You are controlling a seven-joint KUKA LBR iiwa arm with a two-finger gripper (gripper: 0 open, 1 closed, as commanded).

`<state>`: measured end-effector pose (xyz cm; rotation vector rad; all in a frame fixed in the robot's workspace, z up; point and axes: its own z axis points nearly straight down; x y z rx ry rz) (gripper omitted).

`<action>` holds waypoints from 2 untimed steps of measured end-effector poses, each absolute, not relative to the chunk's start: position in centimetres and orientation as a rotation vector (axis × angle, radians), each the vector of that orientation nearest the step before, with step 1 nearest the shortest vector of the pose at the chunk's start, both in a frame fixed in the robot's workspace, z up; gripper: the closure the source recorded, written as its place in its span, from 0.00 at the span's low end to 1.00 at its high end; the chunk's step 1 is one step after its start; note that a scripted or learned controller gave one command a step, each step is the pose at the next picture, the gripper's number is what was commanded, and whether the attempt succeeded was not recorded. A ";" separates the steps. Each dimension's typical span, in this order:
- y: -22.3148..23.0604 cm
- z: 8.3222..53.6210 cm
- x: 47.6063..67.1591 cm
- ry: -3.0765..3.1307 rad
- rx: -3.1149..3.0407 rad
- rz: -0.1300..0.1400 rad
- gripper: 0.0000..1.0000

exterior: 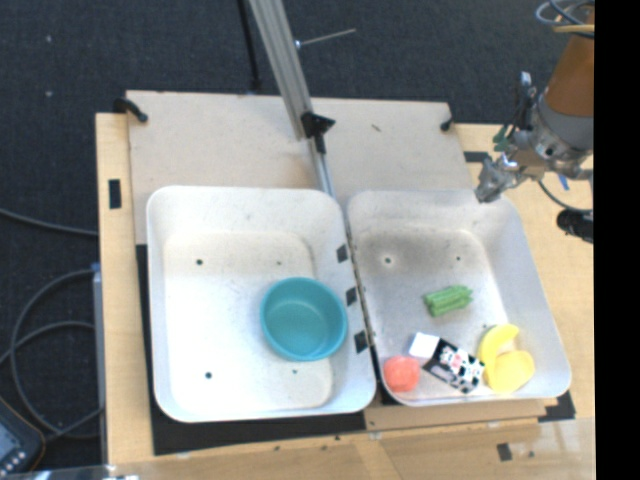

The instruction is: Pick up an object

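Two white bins are sitting edge to edge. Gripper is hovering over the right bin's far right rim, grip unclear; green object is lying mid-bin with room around.

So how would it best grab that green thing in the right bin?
Probably from straight above, pinching the green piece across its narrow width near the middle. It lies flat and elongated, tilted slightly, with bare bin floor on all sides, so fingers should fit down along both long edges. The gripper sits at the bin's far corner.
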<state>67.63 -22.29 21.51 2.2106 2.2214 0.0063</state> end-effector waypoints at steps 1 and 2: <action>-17.9 21.5 67.5 2.226 2.215 0.001 1.00; -13.0 23.0 66.5 2.229 2.214 0.004 1.00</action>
